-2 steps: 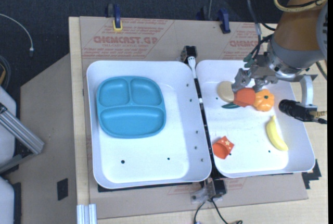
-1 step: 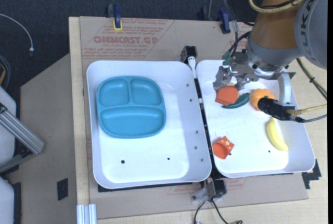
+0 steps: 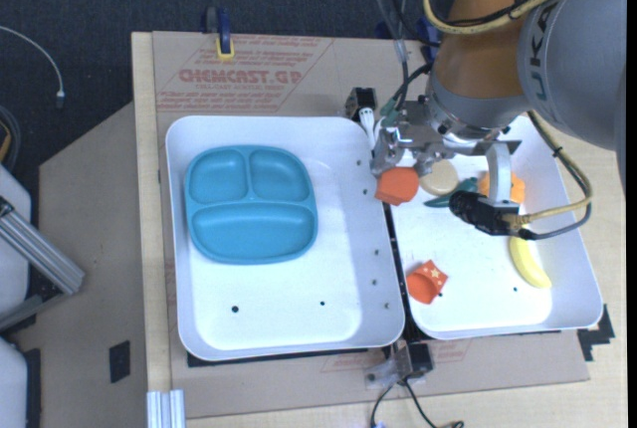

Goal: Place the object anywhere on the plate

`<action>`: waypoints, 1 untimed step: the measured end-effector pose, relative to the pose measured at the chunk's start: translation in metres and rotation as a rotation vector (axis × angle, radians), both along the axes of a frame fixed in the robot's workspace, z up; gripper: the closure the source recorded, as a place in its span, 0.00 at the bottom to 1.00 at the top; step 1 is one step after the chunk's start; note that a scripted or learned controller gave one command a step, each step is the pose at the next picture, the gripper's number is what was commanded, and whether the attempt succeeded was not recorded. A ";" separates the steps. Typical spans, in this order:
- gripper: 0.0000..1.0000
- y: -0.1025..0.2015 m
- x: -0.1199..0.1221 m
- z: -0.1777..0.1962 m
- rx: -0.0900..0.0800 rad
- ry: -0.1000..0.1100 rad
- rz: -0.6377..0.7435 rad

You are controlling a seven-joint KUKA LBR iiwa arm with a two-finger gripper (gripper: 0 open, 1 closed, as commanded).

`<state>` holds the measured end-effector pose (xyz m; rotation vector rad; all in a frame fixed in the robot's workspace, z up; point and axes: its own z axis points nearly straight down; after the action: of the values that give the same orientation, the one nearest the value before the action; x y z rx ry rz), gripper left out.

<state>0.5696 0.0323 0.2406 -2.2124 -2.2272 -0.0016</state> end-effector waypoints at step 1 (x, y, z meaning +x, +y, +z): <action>1.00 0.061 -0.014 -0.011 -0.001 0.003 -0.001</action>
<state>0.5553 0.0933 0.2293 -2.2126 -2.2251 0.0021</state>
